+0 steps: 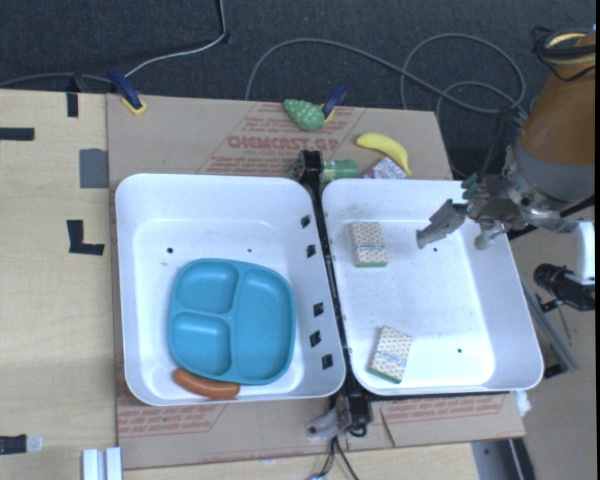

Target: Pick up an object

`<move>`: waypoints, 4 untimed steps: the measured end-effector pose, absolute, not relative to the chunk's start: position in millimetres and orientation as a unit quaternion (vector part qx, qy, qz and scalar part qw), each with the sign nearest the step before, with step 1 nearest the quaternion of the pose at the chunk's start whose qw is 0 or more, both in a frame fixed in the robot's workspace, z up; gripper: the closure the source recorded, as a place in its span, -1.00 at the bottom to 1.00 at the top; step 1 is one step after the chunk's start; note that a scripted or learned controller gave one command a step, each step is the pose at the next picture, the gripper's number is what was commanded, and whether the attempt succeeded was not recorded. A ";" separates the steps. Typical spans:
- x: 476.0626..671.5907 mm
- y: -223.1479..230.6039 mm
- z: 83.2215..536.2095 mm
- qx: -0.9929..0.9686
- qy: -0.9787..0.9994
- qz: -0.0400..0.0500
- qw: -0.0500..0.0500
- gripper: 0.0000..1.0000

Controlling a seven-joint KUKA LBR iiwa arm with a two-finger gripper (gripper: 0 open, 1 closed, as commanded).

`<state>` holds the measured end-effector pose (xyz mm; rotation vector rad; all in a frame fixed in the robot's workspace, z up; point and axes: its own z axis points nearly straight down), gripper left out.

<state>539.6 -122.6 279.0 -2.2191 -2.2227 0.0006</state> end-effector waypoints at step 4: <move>620.7 -96.3 95.3 -0.707 -0.707 0.001 -0.001 1.00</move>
